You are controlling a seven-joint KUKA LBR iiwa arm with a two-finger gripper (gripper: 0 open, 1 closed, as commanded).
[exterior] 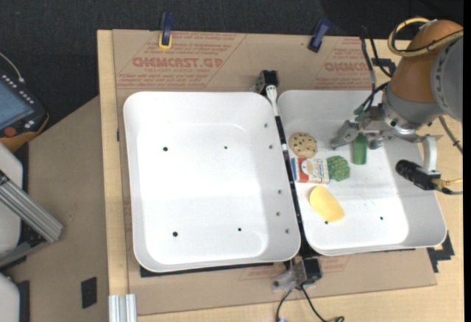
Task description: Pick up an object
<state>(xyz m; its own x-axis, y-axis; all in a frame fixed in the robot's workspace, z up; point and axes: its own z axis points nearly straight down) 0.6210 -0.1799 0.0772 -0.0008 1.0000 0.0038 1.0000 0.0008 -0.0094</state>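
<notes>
White plastic forms the two shallow bins set side by side on the cardboard-covered table (221,56), which is printed with red lettering. Left bin (147,122): bare white floor marked by a few dark dots. Right bin (412,229): four loose items are grouped near its left wall. A round tan cookie (302,142) is placed furthest back; just in front of it a small white and red carton (308,169) is laid flat; a green knobbly object (338,167) is found touching the carton's right end; a yellow rounded object (326,204) is set nearest the front, just below the carton. The end effector (358,142) is lowered into the back of the right bin, right of the cookie, and a green upright object (359,149) is seen between its grey fingers (341,134), so it is recorded as closed around that piece. The grey arm (430,78), orange-banded, is entered from the right. Two blue clamps (166,32) are fixed at the table's far edge.
</notes>
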